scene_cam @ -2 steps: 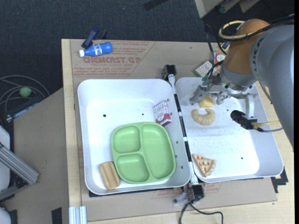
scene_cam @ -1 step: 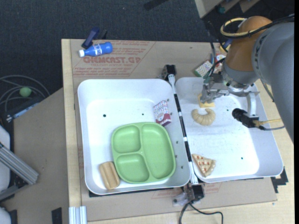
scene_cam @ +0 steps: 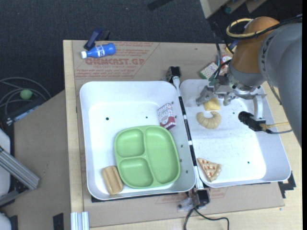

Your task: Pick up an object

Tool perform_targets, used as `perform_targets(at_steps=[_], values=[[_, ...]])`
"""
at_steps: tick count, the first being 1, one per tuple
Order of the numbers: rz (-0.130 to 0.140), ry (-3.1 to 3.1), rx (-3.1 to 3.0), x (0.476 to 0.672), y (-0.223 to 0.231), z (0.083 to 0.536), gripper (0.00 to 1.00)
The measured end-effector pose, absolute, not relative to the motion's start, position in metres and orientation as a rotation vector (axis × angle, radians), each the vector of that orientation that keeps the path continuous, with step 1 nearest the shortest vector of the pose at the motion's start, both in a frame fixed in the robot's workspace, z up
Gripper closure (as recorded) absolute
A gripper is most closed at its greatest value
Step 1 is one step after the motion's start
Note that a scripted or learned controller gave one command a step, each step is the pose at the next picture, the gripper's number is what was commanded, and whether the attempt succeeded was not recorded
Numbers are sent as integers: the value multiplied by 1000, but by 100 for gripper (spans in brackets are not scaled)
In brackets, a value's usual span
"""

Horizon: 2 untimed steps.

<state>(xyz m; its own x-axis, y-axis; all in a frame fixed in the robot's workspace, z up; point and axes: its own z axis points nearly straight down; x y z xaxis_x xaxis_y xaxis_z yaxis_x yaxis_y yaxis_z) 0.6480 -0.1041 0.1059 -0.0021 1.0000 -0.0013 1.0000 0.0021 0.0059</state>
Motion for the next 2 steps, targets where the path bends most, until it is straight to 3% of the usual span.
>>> perform_targets(at_steps=[1,2], values=[[1,2221,2220,663,-120,85,0],[11,2218,2212,666,-119,99,100]])
